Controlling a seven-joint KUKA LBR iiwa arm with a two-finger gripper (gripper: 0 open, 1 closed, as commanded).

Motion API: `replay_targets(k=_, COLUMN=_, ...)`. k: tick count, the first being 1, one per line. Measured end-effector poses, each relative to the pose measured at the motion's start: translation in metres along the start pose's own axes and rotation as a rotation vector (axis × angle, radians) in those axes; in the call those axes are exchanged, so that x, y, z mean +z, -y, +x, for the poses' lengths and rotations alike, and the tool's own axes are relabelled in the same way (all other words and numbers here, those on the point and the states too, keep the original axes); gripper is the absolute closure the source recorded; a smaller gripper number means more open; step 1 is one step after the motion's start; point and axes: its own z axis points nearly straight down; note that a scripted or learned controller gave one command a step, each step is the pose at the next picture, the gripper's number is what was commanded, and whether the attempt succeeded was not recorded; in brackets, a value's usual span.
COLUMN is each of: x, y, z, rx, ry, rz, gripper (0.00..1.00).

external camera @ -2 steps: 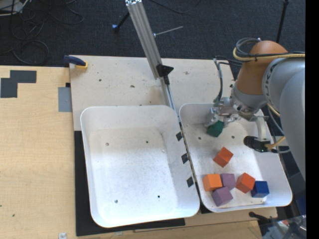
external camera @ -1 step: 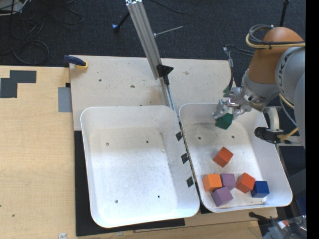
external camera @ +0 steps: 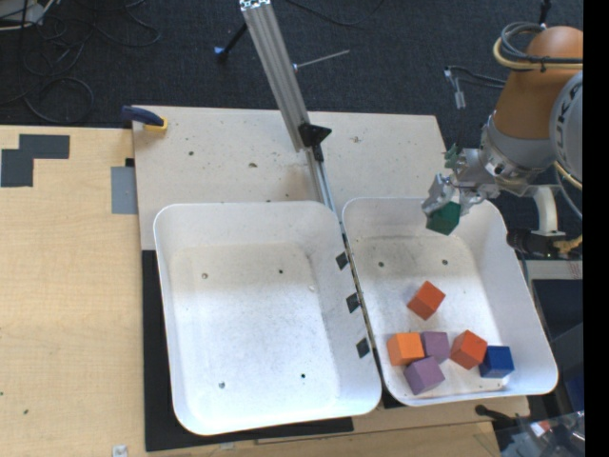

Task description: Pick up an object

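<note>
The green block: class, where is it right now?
The green block sits between the end effector's fingers, above the right bin's far corner.

The tabletop (external camera: 228,155) is pale and speckled with small dark holes. A light wooden board (external camera: 57,293) adjoins its left side and bears dark grey patches (external camera: 33,155) near the far edge. A blue-and-yellow clamp (external camera: 145,118) sits at the tabletop's far left corner. A slanted aluminium rail (external camera: 276,60), topped by a checkered marker (external camera: 254,1), rises from a black bracket (external camera: 312,136) at the far edge. Black cables (external camera: 86,12) lie on the dark carpet (external camera: 381,27) beyond.
</note>
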Motion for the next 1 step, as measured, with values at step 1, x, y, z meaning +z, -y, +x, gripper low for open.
replay_targets(k=1, x=-0.0465, y=-0.004, z=0.0071, rx=0.0, ry=-0.001, rz=0.0, gripper=1.0)
